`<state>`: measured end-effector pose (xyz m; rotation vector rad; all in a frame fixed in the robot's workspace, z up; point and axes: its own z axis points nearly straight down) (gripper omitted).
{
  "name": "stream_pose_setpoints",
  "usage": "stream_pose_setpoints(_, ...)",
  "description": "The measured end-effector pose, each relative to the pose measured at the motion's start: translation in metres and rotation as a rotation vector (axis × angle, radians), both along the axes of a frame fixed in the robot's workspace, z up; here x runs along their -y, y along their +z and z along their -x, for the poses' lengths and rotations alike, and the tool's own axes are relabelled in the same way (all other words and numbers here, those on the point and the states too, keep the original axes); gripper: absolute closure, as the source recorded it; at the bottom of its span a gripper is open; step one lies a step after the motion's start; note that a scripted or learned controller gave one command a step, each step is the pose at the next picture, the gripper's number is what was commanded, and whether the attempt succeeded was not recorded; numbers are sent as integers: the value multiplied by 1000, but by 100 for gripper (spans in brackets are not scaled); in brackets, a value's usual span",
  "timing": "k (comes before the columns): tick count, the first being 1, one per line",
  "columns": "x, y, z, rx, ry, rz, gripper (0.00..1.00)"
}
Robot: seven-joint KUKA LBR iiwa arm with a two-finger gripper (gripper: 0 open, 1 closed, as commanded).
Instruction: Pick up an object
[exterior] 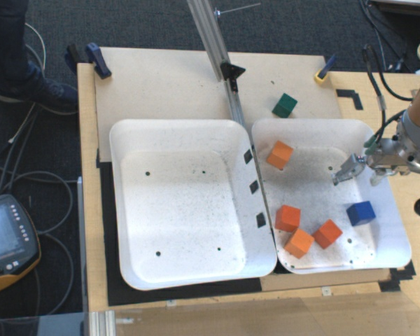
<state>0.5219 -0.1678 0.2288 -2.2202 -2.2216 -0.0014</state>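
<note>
underneath, pale board bears both bins over dark carpet.

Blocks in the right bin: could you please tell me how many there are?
5: an orange block near the back left, a blue block at right, and three orange-red blocks clustered in front.

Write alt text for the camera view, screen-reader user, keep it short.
A robot arm's gripper hangs over the right white bin, which holds a blue cube and four orange-red cubes: one near its back, three clustered near its front. A green cube sits on the board behind the bins, beside the left white bin.
</note>
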Motion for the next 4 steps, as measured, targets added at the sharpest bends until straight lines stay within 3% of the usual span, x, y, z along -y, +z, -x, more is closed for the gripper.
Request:
stream_pose_setpoints(1, -44, -113, 36, 1, -2, -1, 0)
stream_pose_setpoints(2, -37, -123, 38, 5, -1, -3, 0)
stream_pose_setpoints(3, -28, -106, -60, 8, 4, 3, 0)
stream_pose_setpoints(4, -31, -130, -29, -5, -1, -1, 0)
